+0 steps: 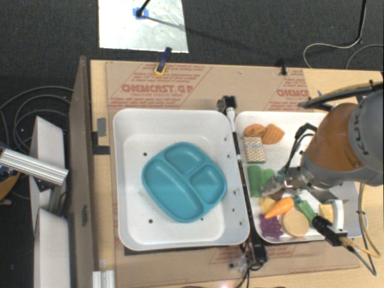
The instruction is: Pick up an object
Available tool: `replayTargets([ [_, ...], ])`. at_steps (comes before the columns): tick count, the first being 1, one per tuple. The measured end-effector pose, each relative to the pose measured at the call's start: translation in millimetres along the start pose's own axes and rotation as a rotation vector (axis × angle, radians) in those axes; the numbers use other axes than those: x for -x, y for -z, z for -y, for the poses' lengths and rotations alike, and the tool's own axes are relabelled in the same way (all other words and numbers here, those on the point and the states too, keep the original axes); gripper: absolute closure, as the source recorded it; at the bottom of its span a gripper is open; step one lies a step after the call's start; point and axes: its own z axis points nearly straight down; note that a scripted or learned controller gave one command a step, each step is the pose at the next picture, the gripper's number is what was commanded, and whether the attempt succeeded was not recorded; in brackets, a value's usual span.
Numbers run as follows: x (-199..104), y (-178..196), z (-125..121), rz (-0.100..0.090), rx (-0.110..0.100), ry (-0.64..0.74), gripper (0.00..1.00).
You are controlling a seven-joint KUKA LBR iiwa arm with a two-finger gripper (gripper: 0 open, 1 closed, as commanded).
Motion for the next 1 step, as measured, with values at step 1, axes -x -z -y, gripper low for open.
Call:
replayTargets([
  [1, 9.7, 0.9, 7.3, 0.001, 0.001, 0.000, 0.00],
])
